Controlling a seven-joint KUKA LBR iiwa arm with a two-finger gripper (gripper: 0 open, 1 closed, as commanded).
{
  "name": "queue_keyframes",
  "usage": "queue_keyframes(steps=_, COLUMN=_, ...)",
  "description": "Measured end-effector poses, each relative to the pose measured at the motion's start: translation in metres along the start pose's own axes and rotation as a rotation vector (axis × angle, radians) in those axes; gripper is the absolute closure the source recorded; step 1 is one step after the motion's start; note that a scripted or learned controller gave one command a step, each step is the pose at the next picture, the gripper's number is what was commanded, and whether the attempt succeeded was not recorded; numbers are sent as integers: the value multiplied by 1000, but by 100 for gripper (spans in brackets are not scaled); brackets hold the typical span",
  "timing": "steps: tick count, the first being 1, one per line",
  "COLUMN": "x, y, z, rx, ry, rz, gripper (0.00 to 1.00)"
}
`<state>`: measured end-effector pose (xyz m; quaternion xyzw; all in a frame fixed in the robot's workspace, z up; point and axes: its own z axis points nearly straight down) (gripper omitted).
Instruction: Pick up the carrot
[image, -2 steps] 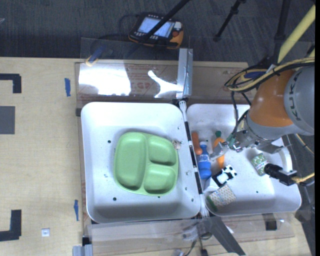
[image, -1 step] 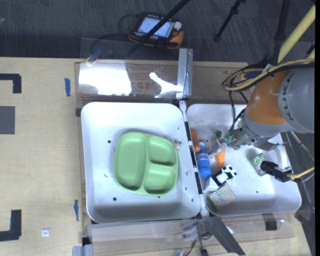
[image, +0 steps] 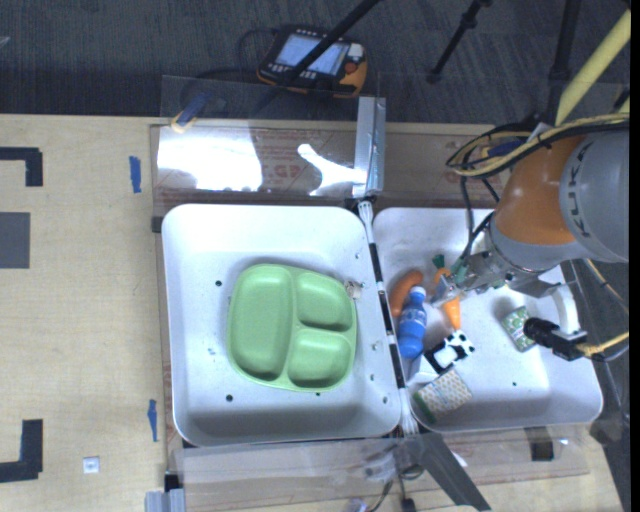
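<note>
Carrot-orange, the tapered plastic vegetable (image: 404, 289) is lying in the right white bin (image: 520, 395), at its left wall, right of frame centre. Just to its right the pincer (image: 462, 277) is hanging low over that bin; whether it is released or clenched I cannot tell. A small orange piece (image: 453, 311) is showing directly below the pincer. A blue plastic bottle (image: 411, 325) is lying beside the carrot, touching its lower end. A black-and-white toy (image: 452, 350) is sitting lower down, with a speckled packet (image: 443, 394) beneath it. A green patterned packet (image: 517, 327) is resting further right. A green divided plate (image: 292, 325) is sitting in the left white bin (image: 200, 250).
</note>
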<state>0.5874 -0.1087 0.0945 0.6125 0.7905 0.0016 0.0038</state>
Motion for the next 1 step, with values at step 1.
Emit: queue_keyframes(steps=1, x=95, y=58, z=-109, rx=11, ry=4, rz=53, gripper=100)
